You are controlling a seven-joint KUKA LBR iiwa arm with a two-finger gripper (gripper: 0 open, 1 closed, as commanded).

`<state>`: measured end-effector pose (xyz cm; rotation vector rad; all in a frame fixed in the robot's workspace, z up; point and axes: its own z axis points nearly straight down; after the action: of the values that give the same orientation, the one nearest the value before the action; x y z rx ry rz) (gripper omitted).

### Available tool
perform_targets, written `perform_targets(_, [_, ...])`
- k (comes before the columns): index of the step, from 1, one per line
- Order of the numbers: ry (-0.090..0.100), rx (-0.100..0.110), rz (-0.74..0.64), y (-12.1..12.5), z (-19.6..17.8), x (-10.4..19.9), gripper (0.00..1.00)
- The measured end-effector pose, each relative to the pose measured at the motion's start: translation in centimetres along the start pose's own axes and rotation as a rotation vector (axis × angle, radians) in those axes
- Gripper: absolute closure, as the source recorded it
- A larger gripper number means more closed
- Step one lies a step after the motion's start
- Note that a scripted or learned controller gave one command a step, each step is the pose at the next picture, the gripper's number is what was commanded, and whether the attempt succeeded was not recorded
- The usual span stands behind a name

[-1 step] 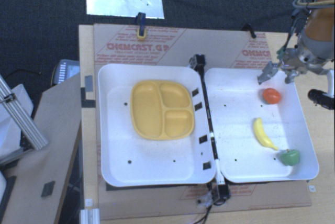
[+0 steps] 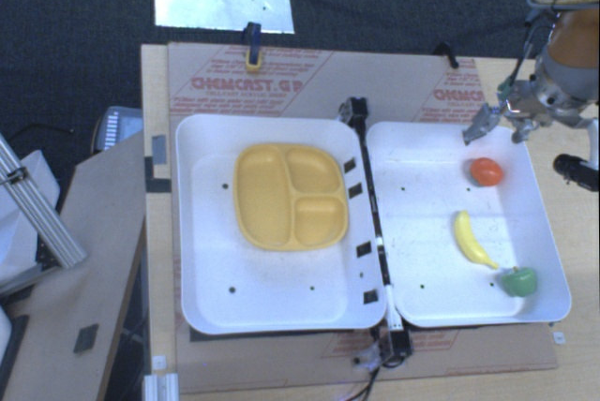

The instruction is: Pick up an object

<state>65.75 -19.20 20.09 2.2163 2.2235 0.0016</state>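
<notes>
Claw (image 2: 497, 126) hangs with its fingers spread wide, gripping nothing, over the right bin (image 2: 422, 202). Just below it lies a tomato (image 2: 486, 171); banana (image 2: 474, 241) and green pepper (image 2: 518, 280) sit farther below. Round, the tomato might roll off a closing finger.

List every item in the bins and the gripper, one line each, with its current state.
gripper: open, above the right bin's far edge, holding nothing.
orange tomato: resting in the right bin, untouched.
banana: lying flat in the right bin.
green pepper: resting at the right bin's near corner.
yellow divided plate: flat in the left bin.
</notes>
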Motion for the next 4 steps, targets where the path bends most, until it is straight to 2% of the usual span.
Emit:
perform_targets(1, [0.0, 0.002, 0.001, 0.1, 4.1, -0.2, 0.0])
perform_targets(2, [-0.003, -0.009, -0.004, 0.5, 8.6, 0.7, 0.0])
perform_targets(3, [0.0, 0.001, -0.004, 0.6, 11.7, 0.8, 0.0])
perform_targets(4, [-0.002, -0.005, -0.006, 0.8, 10.4, 0.8, 1.0])
